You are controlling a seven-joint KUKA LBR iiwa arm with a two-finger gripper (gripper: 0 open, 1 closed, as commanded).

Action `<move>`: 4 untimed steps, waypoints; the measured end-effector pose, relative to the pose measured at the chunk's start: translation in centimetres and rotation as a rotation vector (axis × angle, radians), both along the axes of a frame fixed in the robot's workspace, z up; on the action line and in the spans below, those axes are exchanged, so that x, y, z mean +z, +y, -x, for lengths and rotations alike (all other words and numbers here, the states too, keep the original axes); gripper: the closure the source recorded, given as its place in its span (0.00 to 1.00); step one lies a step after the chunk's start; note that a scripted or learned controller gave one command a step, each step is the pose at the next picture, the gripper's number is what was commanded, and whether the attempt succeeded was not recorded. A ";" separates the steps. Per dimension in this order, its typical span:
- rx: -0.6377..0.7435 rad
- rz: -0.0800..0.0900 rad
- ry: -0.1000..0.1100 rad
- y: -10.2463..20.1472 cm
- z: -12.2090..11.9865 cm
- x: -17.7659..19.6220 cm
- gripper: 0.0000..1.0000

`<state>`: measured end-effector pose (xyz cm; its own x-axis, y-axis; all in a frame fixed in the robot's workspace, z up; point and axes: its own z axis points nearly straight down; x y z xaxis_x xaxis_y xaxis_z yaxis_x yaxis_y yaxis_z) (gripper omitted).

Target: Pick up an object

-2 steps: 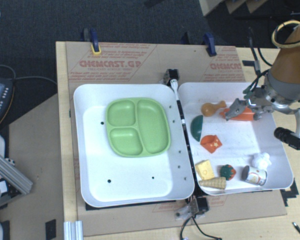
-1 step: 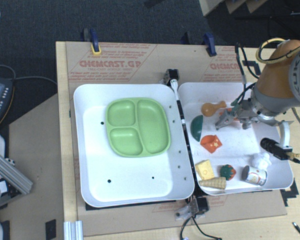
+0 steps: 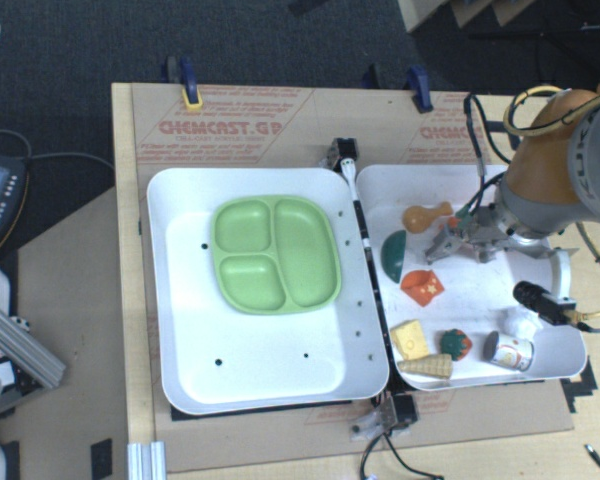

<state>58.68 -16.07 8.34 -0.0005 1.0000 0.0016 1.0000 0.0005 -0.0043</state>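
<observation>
- Down where the right bin (image 3: 570,363) meets the frame's lower edge, a cracker (image 3: 425,367), yellow cheese block (image 3: 410,338), tomato-looking toy (image 3: 456,343) and small can (image 3: 509,351) sit close together.
- Mid-bin there's an orange-red piece (image 3: 422,286) beside a dark green one (image 3: 393,254).
- Further up, the gripper (image 3: 448,242) hovers right by a tan pear-shaped toy (image 3: 425,215); can't tell its state.
- Left bin (image 3: 180,298) has a green divided plate (image 3: 277,254).

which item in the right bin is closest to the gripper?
The orange-tan pear-shaped piece, lying just left of the gripper near the bin's far wall. The green piece, red block and can lie farther off.
</observation>
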 end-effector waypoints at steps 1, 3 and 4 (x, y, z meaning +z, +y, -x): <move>-0.001 0.001 -0.004 0.0 -0.1 1.2 1.00; 0.000 0.004 -0.011 0.8 -0.4 10.9 1.00; 0.000 0.004 -0.011 0.7 -0.5 14.4 1.00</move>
<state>59.19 -15.33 22.77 -0.0007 1.0000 -0.0024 1.0000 0.0007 0.0068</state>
